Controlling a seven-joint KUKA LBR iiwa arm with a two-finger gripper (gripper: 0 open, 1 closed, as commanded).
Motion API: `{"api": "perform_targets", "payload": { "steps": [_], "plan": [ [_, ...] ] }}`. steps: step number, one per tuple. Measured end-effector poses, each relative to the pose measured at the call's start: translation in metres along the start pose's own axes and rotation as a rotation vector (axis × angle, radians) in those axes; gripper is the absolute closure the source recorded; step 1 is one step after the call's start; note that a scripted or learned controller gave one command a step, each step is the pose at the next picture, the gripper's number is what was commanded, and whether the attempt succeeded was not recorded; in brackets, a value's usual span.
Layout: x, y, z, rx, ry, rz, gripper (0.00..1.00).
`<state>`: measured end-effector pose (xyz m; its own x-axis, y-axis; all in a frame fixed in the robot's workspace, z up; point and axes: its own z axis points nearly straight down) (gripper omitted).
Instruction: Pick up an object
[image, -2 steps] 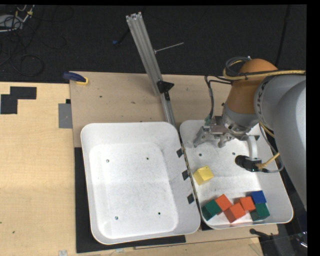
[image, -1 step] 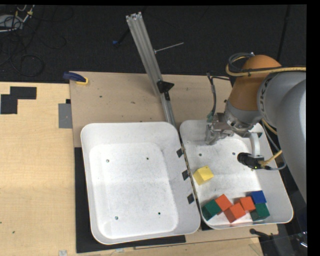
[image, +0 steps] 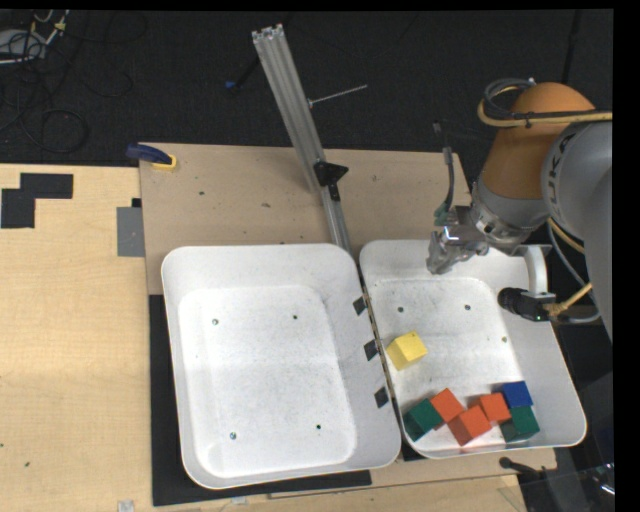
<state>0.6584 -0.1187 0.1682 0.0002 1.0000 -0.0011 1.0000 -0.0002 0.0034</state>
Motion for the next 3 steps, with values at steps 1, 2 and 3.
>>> {"api": "perform_targets", "payload": {
  "steps": [1, 2, 3],
  "plan": [
    [-0.006, -0.006, -0.048, 0.000, 0.000, 0.002, 1.00],
    [-0.007, -0.005, -0.099, -0.001, 0.000, 0.000, 1.00],
    [0.052, -0.007, -0.097, 0.007, 0.004, -0.005, 1.00]
  ]
}}
